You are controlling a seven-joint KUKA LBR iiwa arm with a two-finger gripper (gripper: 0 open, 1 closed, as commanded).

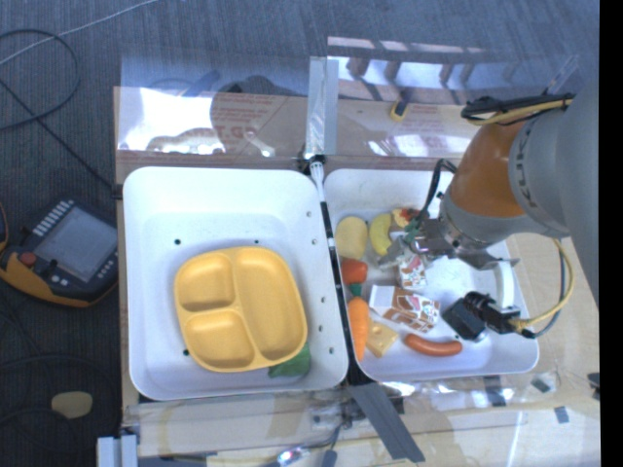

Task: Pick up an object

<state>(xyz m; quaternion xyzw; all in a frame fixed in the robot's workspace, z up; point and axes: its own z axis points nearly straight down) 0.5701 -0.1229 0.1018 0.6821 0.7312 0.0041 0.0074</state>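
Observation:
The right bin [506, 358] holds several toy foods. Among them are a yellow lemon-like piece [352, 233], a yellow-green piece [380, 232], a red tomato [355, 271], an orange carrot [358, 324], a cheese wedge [381, 340], a red sausage [433, 345] and two small printed cartons [410, 309] [415, 273]. My gripper [417, 241] reaches down into the middle of this bin, just above the upper carton and beside the yellow-green piece. The wrist hides its tips.
The left bin [156, 212] carries a yellow divided plate [238, 306] with a green item [290, 366] poking out under its front edge. A black fitting with a cable [475, 315] hangs off the arm over the right bin. A teach pendant [58, 251] lies on the floor at left.

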